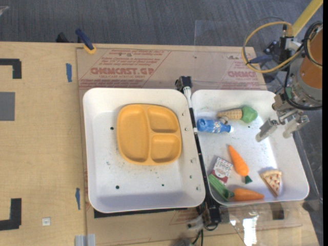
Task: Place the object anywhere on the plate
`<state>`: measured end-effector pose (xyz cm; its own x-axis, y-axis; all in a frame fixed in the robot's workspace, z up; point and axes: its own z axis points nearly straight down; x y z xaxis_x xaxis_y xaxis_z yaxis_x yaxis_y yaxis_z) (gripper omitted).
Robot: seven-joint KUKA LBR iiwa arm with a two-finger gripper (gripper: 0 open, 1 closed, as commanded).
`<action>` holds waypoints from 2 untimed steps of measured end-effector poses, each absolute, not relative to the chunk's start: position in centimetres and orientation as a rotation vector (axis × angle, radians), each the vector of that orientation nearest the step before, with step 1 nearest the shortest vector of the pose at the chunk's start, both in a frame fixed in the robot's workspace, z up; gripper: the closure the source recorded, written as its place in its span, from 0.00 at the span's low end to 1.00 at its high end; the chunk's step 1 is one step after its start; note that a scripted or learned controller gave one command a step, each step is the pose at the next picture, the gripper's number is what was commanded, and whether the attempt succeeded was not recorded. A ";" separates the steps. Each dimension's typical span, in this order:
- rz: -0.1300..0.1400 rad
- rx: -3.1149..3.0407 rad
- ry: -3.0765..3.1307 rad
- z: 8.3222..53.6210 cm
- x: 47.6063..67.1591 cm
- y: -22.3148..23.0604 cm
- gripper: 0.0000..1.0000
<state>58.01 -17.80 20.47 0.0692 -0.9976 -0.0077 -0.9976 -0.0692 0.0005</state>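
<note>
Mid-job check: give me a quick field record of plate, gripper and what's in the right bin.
plate: orange plate, three compartments, nothing on it, in left bin
gripper: gripper above right bin, near its upper right; fingers apart, nothing between them
right bin contents: blue bottle, corn, two carrots, pizza slice, small carton
task state: no object on plate yet

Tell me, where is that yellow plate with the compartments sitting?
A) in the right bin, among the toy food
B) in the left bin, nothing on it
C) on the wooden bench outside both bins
B: the yellow plate lies bare in the left bin, while the toy food fills the right bin.
</note>
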 end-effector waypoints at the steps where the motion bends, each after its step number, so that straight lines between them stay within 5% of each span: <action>1: -0.007 -2.644 1.680 25.5 59.9 -17.7 0.00; 2: 0.008 -2.792 1.430 20.7 59.0 -20.2 0.00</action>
<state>59.04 -20.20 20.74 0.5844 -0.8114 -0.0069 -0.8115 -0.5844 -0.0020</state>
